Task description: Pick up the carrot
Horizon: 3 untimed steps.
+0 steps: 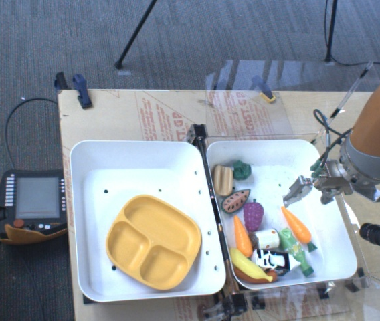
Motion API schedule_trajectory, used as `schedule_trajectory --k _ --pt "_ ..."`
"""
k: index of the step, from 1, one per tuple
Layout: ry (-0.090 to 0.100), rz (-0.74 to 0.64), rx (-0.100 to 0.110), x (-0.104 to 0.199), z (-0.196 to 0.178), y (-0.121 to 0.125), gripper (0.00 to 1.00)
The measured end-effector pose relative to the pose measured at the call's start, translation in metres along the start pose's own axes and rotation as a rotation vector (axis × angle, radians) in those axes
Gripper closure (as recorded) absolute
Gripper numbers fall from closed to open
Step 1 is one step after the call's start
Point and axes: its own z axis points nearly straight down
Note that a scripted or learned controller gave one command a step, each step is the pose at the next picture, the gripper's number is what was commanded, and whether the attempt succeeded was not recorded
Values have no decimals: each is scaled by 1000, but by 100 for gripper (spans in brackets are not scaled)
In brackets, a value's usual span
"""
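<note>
the grey two-finger gripper [305, 191] hangs over the right white bin [324, 154], spread open and holding nothing. an orange toy carrot with green top [298, 227] lies just below it; a second orange carrot [242, 236] beside the purple grapes [253, 215] risks being picked by mistake.

Both bins white: left bin [83, 179], right bin [324, 152]. Yellow tray [153, 241]. Two orange carrots [296, 225] [242, 236], green tops. Purple grapes [253, 214], green veg [241, 170], tan bread [223, 179], yellow banana [249, 267], green bottle [296, 249]. Black-and-white patterned item [270, 260]. Grey arm [367, 159], orange band
</note>
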Motion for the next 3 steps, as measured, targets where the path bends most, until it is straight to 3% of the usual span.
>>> schedule_trajectory --k 1,2,3 --pt "2 64 8 -37 106 6 0" --pt "5 67 4 -37 93 8 100" --pt "1 438 -2 -19 59 5 100"
